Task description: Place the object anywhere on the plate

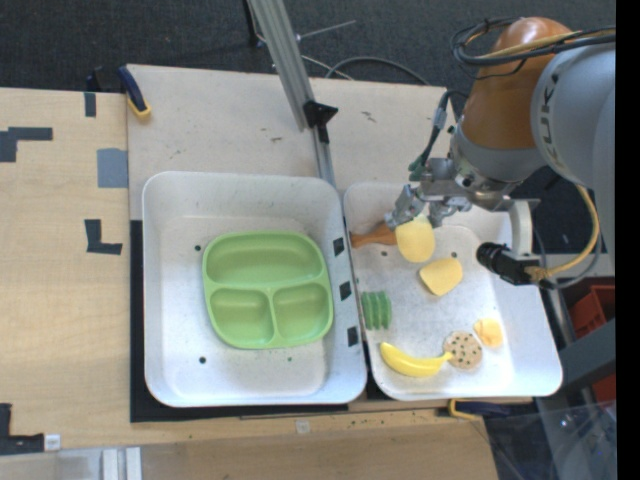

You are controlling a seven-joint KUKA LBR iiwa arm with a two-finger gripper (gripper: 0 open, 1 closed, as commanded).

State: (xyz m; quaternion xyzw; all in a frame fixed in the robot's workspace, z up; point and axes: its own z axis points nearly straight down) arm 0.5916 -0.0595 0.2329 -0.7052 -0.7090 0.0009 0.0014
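- Plate (266,290), green and split into three compartments, lies flat near the middle of the left bin (160,268), and nothing rests on it, so the placing is judged not yet done.
- Camera view: the tool (418,211) hangs over the far end of the right bin (540,368), and a pale yellow, rounded object (415,239) sits directly under it, touching or nearly touching its tips.
- Whether the tool is spread or pinching that object cannot be told; the wrist hides the tips from above, and the object may as well rest on the bin floor as hang in a grip.
- A brown, handle-like piece (372,236) pokes out to the left of the yellow object, toward the wall between the bins; it may belong to the same toy, but that is unclear.
- Other toys lie loose in the right bin: a yellow wedge (441,276) just beside the object, a green ridged piece (376,309) near the dividing wall, a banana (411,361), a cookie (462,349) touching it, and a small orange piece (489,332).
- The arm (520,98) reaches in from the right, so the likely path to the plate crosses the dividing wall leftward; the object would need to be lifted clear of that rim.
- The bench (60,268) to the left carries grey tape marks only.
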